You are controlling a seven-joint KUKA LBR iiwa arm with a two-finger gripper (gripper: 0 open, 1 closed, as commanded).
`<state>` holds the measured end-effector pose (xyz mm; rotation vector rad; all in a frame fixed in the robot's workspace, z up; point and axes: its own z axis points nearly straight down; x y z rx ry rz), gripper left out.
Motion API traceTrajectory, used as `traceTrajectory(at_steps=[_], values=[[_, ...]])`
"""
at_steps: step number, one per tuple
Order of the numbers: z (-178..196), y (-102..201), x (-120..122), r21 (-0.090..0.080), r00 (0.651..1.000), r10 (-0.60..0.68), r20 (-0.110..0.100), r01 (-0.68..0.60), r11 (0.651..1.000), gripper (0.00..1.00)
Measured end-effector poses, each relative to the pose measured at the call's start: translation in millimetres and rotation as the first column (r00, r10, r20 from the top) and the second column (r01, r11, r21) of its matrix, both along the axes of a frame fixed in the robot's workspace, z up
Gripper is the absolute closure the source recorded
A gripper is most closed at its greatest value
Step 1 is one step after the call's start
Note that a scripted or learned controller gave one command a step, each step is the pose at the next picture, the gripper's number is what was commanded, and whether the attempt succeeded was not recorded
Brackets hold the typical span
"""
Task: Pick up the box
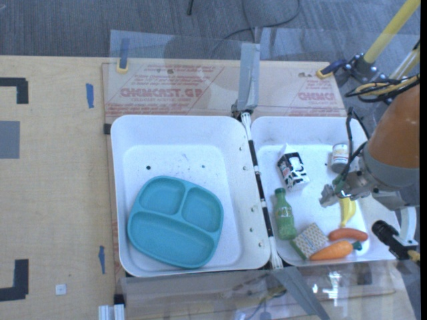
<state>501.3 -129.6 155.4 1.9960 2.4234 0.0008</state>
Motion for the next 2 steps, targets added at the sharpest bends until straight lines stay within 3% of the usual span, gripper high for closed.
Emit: traceTrajectory(at_steps=[1, 2], values=[[62.3, 22.0, -19.8, 0.0, 1.0, -0.009, 0.0, 0.009, 1.0, 1.0], [62.3, 22.1, -19.8, 0.0, 1.0, -0.009, 0.0, 0.009, 1.0, 0.0]])
